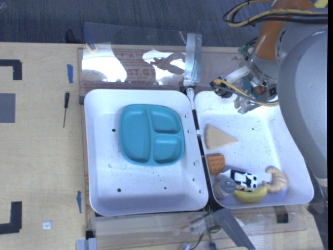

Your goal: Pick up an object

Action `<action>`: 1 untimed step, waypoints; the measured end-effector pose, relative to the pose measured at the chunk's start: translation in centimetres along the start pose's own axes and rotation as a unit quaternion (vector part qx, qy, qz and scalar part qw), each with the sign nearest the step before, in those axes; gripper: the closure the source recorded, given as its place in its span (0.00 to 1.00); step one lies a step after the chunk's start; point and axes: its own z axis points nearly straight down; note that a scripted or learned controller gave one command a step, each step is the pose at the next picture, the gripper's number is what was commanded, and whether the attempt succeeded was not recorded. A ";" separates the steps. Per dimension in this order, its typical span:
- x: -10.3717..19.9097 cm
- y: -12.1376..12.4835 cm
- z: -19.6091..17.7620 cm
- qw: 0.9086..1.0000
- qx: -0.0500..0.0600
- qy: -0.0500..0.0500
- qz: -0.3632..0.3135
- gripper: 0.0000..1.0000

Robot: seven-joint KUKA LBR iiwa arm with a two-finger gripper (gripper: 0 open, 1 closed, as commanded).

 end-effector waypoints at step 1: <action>-2.3 3.2 1.3 0.988 0.001 -0.002 -0.155 1.00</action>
